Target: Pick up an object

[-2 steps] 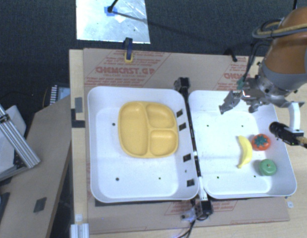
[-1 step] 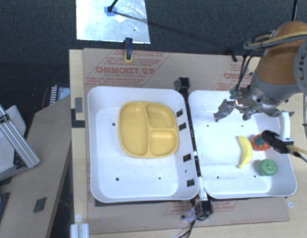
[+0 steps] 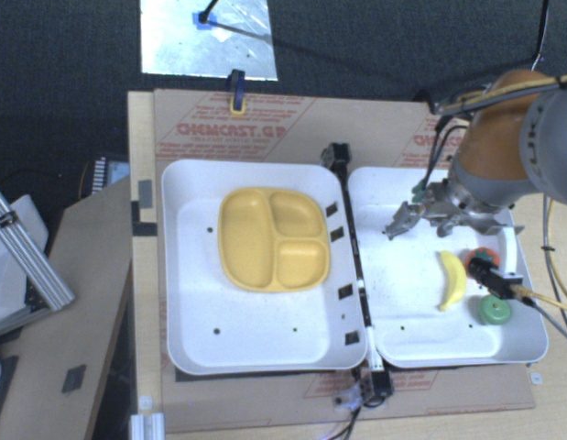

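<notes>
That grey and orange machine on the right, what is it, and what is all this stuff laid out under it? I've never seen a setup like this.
It is a robot arm, grey with an orange band, reaching in from the right. The one camera is fixed above the bench and looks down at a slant. At the arm's tip is a two-finger gripper, its tool for grabbing things. It hangs over the right bin, and nothing is between its fingers.

On the bench sit two shallow white bins side by side. The left bin holds a yellow divided plate with three compartments. The right bin holds a banana, a small green object near its front corner and a small orange-red object partly behind a black part with a cable. The arm's job is to pick one thing up; the banana lies closest to the gripper.
</notes>
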Motion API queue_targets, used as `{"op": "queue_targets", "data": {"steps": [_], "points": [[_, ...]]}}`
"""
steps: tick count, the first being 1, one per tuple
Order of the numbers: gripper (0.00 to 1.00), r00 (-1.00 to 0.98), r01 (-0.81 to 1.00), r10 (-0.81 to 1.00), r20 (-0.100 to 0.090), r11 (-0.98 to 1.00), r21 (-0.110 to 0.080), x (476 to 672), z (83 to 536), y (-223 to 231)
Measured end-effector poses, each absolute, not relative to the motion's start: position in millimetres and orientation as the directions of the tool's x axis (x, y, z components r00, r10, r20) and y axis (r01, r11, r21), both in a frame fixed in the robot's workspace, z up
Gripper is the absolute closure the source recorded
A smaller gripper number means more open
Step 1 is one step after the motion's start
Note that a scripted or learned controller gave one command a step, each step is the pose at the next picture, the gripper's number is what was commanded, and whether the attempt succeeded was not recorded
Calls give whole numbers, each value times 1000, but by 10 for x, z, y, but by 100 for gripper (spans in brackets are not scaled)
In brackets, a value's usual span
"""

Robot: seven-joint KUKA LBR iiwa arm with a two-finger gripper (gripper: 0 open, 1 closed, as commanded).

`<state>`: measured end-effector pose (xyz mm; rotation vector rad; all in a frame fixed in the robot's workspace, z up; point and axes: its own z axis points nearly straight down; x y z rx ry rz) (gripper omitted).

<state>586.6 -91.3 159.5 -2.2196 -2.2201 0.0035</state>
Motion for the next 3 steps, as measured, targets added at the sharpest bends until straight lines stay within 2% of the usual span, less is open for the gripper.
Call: {"op": "queue_targets", "data": {"steps": [1, 2, 3], "points": [[0, -1, 1000, 1000, 1, 1, -2, 5962, 1040, -890], [100, 1, 1000, 1000, -1, -1, 3, 5974, 1178, -897], [100, -4, 1000, 1000, 0, 4, 5, 5920, 1743, -822]]}}
